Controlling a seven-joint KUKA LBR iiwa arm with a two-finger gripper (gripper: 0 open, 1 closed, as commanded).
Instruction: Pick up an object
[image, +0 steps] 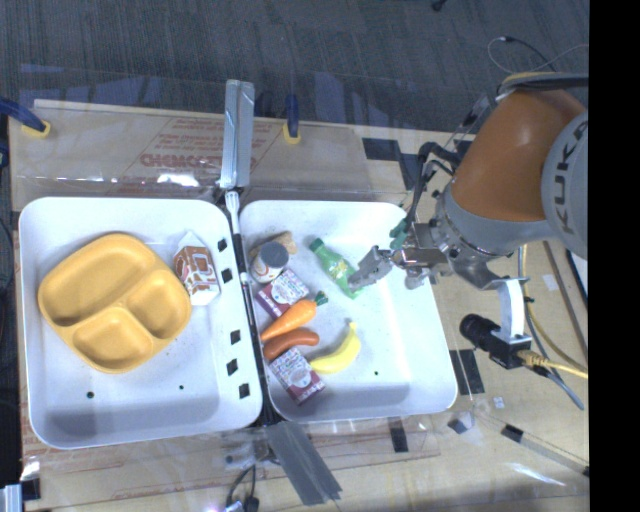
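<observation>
My gripper (391, 272) hangs over the right part of the right bin (420, 360), open, with nothing between its fingers. Its left finger (366, 268) sits just right of a small green bottle (331, 262) that lies on the bin floor. Further left in the same bin lie a round can (268, 262), a red packet (284, 290), an orange carrot (290, 318), a red sausage (291, 342), a yellow banana (341, 350) and a second red packet (297, 375).
The left bin (60, 400) holds a yellow divided plate (113, 300) and a small brown and white carton (197, 272). A metal divider (237, 135) rises between the bins at the back.
</observation>
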